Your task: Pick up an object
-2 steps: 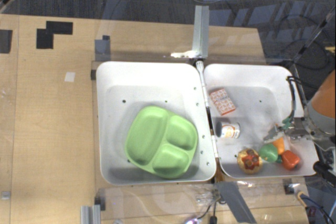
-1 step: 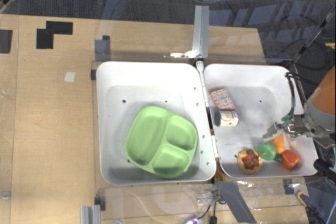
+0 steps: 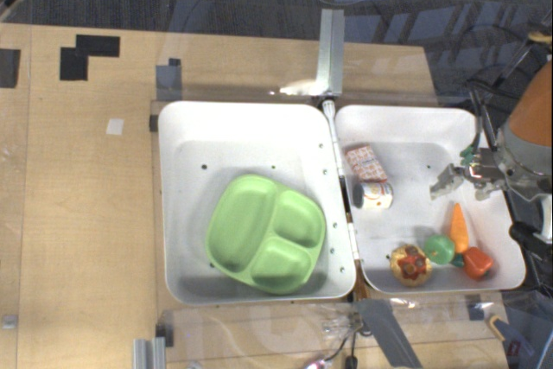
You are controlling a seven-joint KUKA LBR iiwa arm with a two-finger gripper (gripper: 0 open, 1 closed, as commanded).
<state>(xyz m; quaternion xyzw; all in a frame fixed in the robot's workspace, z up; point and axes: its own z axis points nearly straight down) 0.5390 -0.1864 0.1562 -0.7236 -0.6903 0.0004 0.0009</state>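
Gripper (image 3: 456,179) hovered above carrot (image 3: 459,226), pincer state unclear.
Carrot looked light, stiff, prob. smooth plastic; best taken across thick middle.

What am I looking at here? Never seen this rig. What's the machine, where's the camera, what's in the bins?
One fixed camera looks down at a slant on a bench with two shallow white bins. The left bin holds a green divided plate. The right bin holds a patterned packet, a small white item beside it, an orange carrot, a green piece, a red piece and a brownish round item. The grey robot arm reaches in from the right; its claw hangs above the carrot, and nothing is visibly held.
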